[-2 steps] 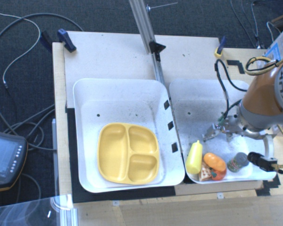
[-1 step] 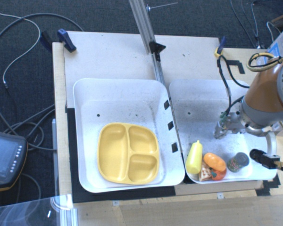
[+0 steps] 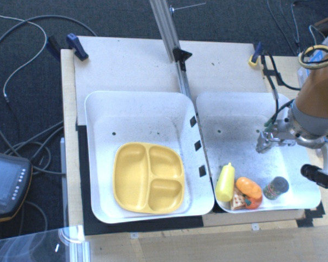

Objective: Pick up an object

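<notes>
Judging yellow bottle (image 3: 225, 182) light, smooth plastic, best pinched across its middle; gripper (image 3: 264, 141) jaw opening impossible to tell.

Floor: dark blue-grey carpet (image 3: 115, 7) around the bench on the top and left sides.
Bench: pale, speckled top (image 3: 131, 64), lit evenly.
Clamps: a blue one (image 3: 76, 46) at the far left corner, another (image 3: 256, 52) at the far right.
Cables: thin grey leads (image 3: 22, 42) looping over the carpet at left.
Post: a slanted aluminium bar (image 3: 163, 15) rising from the bench's far edge.
Screen: a dark device (image 3: 5, 184), perhaps a pendant, at left.
</notes>
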